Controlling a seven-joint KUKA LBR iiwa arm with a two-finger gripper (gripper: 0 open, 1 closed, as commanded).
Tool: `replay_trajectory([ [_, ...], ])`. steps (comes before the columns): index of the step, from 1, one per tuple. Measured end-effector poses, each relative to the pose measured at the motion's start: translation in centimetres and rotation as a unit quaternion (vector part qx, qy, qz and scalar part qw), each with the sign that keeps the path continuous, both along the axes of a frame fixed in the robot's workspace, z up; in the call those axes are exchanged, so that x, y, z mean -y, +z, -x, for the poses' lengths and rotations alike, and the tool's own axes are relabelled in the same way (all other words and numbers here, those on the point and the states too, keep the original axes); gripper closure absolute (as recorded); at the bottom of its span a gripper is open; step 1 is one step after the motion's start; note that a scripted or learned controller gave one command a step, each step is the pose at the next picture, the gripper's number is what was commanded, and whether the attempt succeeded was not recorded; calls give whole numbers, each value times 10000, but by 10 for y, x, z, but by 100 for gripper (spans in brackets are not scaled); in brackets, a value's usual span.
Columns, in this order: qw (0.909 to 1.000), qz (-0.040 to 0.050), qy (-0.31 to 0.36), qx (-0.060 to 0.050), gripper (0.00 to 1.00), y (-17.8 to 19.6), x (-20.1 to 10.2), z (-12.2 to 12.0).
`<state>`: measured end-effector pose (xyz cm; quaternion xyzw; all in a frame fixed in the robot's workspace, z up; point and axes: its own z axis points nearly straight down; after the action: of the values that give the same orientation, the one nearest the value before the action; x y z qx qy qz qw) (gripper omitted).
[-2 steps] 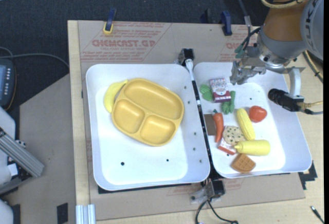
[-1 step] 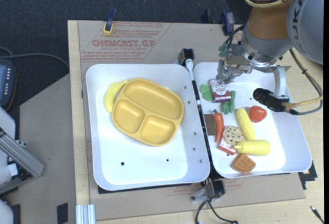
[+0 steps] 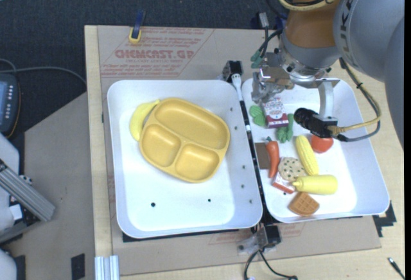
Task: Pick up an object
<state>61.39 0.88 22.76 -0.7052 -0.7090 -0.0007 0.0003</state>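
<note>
Arm reaches in from the right; hand [image 3: 273,87] sits low over the far end of the right bin [image 3: 359,198], just above a small red-and-white carton [image 3: 277,115] and a green item [image 3: 257,115]. Whether the hand is open or closed: cannot tell from this slant, and nothing is visibly held. Candidate objects all lie in the right bin, crowded toward its left wall. Risks, as judged: items touch or overlap, so a closing hand may catch two at once or nudge one aside; the carton lies close to the bin wall, leaving little room on that side; smooth rounded pieces may slip out. Count, right bin: one carton, one green item, one carrot [image 3: 273,158], one corn cob [image 3: 306,154], one tomato [image 3: 322,143], one cookie [image 3: 291,169], one yellow bottle [image 3: 317,184], one waffle-like piece [image 3: 303,205]. Left bin [image 3: 160,218]: one yellow divided tray [image 3: 183,139].
</note>
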Motion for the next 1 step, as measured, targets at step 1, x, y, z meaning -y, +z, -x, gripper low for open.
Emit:
replay_trajectory([
  [1,10000,4,-28,-4,100,7,12,6],
])
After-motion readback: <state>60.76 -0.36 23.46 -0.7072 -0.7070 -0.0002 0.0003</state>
